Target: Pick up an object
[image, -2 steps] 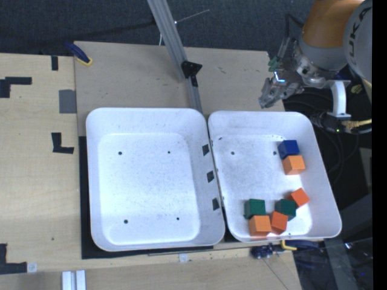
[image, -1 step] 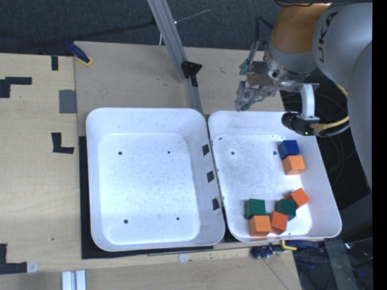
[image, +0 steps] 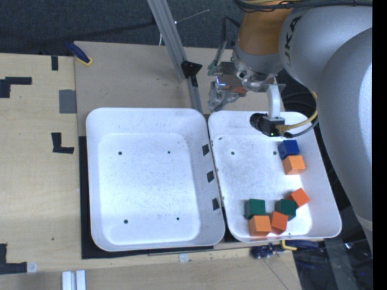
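I read the metal two-finger gripper (image: 219,96) over the right bin's far rim, finger state indiscernible; small blue cube (image: 289,148) lies nearer-right.

Arm (image: 326,47) cut off by top and right edges. Gripper (image: 219,98) small, cluttered; finger state unclear. Far right bin (image: 266,237) rim perhaps hidden under arm.

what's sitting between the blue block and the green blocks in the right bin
In the camera view, an orange block sits just below the blue block; another orange block lies above the green blocks. Otherwise bare bin floor.
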`<state>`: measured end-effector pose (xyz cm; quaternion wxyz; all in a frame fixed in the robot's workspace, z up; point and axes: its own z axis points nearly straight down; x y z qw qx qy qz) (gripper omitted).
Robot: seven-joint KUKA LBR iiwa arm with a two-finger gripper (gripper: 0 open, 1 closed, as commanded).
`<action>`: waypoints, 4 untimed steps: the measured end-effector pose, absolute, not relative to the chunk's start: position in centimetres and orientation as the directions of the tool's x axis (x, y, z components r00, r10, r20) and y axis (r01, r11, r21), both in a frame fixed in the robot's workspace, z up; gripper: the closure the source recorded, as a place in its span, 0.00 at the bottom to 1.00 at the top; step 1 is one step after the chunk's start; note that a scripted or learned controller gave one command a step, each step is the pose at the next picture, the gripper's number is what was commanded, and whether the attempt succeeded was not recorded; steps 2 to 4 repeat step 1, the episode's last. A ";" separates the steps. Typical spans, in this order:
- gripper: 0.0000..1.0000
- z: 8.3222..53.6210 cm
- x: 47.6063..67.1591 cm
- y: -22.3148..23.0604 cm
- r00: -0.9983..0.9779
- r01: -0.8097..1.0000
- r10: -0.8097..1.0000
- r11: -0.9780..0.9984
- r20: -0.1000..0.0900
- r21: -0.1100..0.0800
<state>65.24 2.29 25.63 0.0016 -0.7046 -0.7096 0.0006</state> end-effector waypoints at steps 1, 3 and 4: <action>1.00 24.5 65.8 8.6 -0.008 1.000 1.000 0.008 0.001 -0.002; 1.00 24.5 65.8 8.6 -0.008 1.000 1.000 0.008 0.001 -0.002; 1.00 24.5 65.8 8.6 -0.008 1.000 1.000 0.008 0.001 -0.002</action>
